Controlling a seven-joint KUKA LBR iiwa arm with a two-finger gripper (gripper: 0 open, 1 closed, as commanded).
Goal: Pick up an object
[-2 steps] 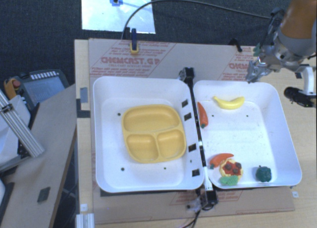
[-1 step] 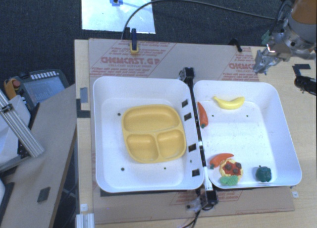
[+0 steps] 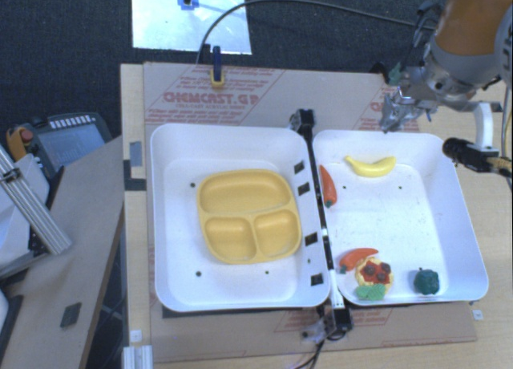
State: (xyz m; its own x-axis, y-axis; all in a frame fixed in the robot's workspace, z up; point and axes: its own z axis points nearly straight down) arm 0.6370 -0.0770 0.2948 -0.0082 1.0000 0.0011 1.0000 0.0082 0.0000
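The right bin (image 3: 449,223) holds a yellow banana (image 3: 370,166) near its far wall, a red-orange chili (image 3: 328,185) against its left wall, a small pizza-like toy with a red piece (image 3: 368,269) at the front, and a dark green broccoli-like piece (image 3: 426,281) at the front right. My gripper (image 3: 398,117) hangs above the far rim of the right bin, up and to the right of the banana. Nothing shows between its fingers.
The left bin (image 3: 172,223) holds a yellow three-compartment plate (image 3: 245,215). A black divider with clips (image 3: 313,207) runs between the bins. Cardboard lies under both bins, and a teach pendant (image 3: 68,143) sits at the left.
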